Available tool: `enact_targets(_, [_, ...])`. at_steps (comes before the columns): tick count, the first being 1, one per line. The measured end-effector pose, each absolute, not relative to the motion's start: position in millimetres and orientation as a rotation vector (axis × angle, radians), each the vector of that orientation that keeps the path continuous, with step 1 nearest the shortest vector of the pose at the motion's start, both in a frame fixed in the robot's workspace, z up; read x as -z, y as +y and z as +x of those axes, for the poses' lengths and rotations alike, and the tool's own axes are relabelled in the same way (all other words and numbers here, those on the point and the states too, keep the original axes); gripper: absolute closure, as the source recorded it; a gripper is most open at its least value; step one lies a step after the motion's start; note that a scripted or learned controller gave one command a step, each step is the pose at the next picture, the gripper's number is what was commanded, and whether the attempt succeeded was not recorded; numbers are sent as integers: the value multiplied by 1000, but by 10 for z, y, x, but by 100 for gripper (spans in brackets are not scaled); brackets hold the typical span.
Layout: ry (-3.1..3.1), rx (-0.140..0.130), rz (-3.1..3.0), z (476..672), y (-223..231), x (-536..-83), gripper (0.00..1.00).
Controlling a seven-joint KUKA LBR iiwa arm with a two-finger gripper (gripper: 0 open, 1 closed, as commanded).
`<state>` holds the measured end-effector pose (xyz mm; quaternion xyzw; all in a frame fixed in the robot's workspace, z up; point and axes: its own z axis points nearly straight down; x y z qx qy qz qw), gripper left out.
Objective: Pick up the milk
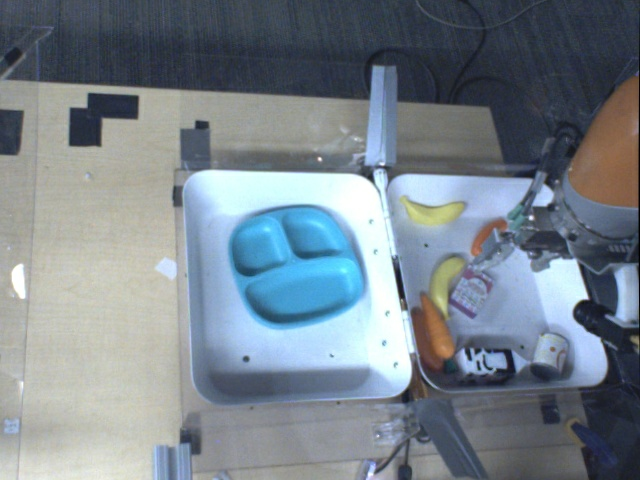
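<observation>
Milk (487, 362) lies at right bin's (570, 298) front edge, carrot (433, 334) left, cup (551, 351) right. Gripper (497, 251) hangs above pink packet (471, 292), by 2 bananas (446, 280); finger state: can't tell.

A light wood table (100, 268) carries two shallow white bins side by side. The left bin (205, 298) sits near the table's middle; the right bin (570, 298) touches its right wall along a shared seam. An upright metal post (383, 118) stands just behind that seam, and a smaller grey bracket (196, 146) stands just behind the left bin's far left corner. Well to the left of the left bin, black tape marks (100, 116) lie flat on the tabletop near its far edge.
</observation>
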<state>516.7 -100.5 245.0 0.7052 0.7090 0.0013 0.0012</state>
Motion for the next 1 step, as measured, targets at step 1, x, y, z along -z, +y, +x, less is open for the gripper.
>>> enact_targets(1, [2810,-6,1392,6059,-540,-1856,0])
